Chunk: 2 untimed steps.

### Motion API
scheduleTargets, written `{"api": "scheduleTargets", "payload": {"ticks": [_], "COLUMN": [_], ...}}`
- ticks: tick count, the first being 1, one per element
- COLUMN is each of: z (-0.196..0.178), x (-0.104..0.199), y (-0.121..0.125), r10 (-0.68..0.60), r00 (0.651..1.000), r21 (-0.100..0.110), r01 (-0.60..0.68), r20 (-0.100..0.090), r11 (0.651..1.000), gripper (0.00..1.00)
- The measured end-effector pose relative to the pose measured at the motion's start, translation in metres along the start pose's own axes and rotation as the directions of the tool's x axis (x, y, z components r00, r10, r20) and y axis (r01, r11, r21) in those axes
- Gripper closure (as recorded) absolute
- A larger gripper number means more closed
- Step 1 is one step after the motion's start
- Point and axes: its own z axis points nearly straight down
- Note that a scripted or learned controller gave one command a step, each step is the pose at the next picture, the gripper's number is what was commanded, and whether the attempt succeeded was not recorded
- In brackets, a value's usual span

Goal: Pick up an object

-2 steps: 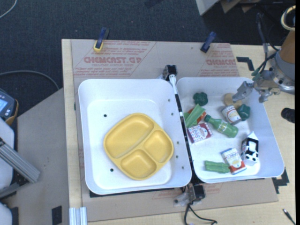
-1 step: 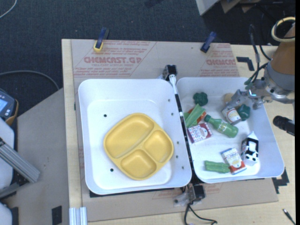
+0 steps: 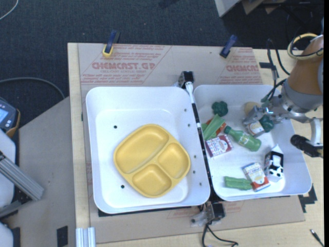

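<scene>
My gripper point(image 3: 258, 121) hangs low over the far right part of the right bin point(image 3: 295, 187), below the arm's orange band. A small dark green thing point(image 3: 267, 123) sits right against the gripper; I cannot see whether it is held. A green bottle point(image 3: 243, 139) lies just in front of the gripper. A green broccoli piece point(image 3: 220, 107) and a long green piece point(image 3: 213, 127) lie to its left. Nearer the front are a red and white packet point(image 3: 218, 146), a black and white cow toy point(image 3: 275, 166), a small orange-edged packet point(image 3: 255, 173) and a green pod point(image 3: 237, 182).
The left bin point(image 3: 97, 138) holds a yellow divided plate point(image 3: 152, 160). A beige object point(image 3: 250, 107) lies at the far edge of the right bin, next to the gripper. Both bins rest on a cardboard sheet point(image 3: 128, 63) held by clamps.
</scene>
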Motion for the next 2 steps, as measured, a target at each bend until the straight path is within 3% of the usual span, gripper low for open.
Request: {"api": "scheduleTargets", "payload": {"ticks": [1,2], "z": [0.019,0.008], "x": [0.0,0.0], "y": [0.0,0.001], "r10": [-0.001,0.0], "r00": [1.0,1.0], "r21": [0.015,0.012], "r01": [0.001,0.0], "r20": [-0.01,-0.01], "r11": [1.0,1.0], "gripper": [0.0,1.0]}}
